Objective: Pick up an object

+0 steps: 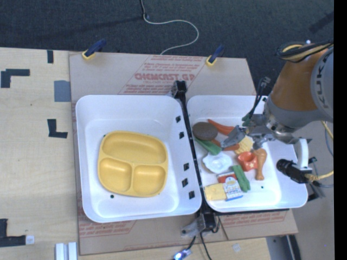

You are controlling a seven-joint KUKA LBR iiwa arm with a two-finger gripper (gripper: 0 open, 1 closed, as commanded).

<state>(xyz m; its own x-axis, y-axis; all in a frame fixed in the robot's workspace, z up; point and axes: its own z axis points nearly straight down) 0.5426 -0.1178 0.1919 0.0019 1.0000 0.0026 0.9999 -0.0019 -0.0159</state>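
1. My arm point(301, 91) reaches in from the right, bent low over the right bin point(287, 196).
2. My tool point(242, 136) sits down among the toy food; I cannot tell how far it is open or whether it grips anything.
3. The pile point(230, 158) lies in the right bin's middle: orange, green, brown, white and yellow pieces, crowded and touching.
4. A yellow divided plate point(133, 163) rests in the left bin point(89, 110).

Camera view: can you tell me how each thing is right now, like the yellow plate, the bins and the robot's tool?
Yellow plate: flat in the left bin, nothing on it.
Right bin: holds a heap of toy food.
Tool: low over the heap.
Orange carrot: lying beside the tool.
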